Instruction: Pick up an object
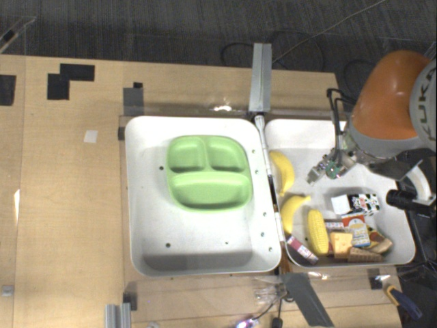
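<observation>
Wooden bench (68,203) under two white bins: green divided plate (207,171) in left bin (147,251); bananas (283,171), corn cob (316,229), small packets in right bin (300,130). Jaws (330,167) over the right bin's middle, opening impossible to tell.

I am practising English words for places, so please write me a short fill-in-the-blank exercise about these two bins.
1. The green divided plate lies in the ____ bin.
2. The corn cob lies in the ____ bin.
3. The number of bananas in that bin is ____.
4. The band on the arm is ____.

Missing words: left; right; two; orange
</observation>
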### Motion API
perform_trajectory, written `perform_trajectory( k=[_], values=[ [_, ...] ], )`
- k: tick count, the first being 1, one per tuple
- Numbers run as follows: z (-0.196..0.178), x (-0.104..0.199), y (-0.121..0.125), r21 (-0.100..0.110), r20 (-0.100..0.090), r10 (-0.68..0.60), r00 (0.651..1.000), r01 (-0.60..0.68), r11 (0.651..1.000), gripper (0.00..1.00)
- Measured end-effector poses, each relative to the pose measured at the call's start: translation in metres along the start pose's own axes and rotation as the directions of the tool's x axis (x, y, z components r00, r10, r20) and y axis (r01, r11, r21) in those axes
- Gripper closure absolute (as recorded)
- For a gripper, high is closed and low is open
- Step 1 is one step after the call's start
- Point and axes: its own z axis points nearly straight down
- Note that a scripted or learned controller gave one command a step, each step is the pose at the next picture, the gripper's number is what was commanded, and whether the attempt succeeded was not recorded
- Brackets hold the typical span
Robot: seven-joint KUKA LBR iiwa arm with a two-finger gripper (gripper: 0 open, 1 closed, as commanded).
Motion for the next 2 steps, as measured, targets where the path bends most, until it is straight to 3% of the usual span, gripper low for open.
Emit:
perform_trajectory(
  k=[1, 2],
  values=[
    [0.021, 0.018, 0.067, 0.001, -0.001, 0.200, 0.980, -0.200, 0.980, 1.00],
    [0.093, -0.041, 0.010, 0.003, -0.001, 0.220, 0.975, -0.220, 0.975, 1.00]
  ],
)
